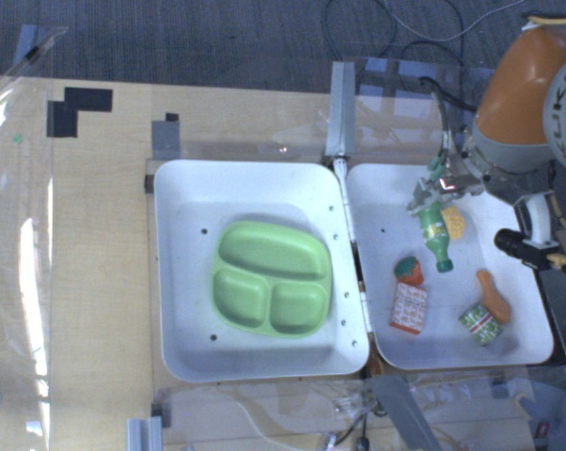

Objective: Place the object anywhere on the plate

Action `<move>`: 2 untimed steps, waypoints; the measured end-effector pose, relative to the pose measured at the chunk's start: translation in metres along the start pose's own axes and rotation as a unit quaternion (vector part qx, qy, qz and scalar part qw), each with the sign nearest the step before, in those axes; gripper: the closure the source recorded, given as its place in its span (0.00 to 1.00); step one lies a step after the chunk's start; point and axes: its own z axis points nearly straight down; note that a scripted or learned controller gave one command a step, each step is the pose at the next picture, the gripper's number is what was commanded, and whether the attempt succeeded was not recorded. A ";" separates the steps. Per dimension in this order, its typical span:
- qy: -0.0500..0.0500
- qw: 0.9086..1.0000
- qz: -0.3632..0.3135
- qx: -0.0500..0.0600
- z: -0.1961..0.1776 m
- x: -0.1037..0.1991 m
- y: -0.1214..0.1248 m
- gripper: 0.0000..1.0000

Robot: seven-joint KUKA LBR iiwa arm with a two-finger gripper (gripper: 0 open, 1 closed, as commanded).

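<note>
The gripper was positioned over the upper part of the right bin, directly above the top end of a green bottle. Whether it was apart, together or clamped on anything could not be told from the camera view; the metal parts were small and partly blurred. The bottle lay on the bin floor at a slant, its upper end meeting the gripper, with a yellow item just beside it. In my judgement the bottle was the object being addressed, since the tool stood over it and over nothing else.

Other contents of the right bin lay apart from the tool: a strawberry-like piece touching a small red-and-white carton, an orange carrot-like piece, and a green-labelled can just beside it.

The green plate, three-compartment, sat near the centre of the left bin, with nothing resting on it. The placement step was judged not yet done; the object would have to cross the divider between the bins.
</note>
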 end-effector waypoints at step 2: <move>0.001 0.976 -0.218 0.001 0.021 0.130 -0.032 1.00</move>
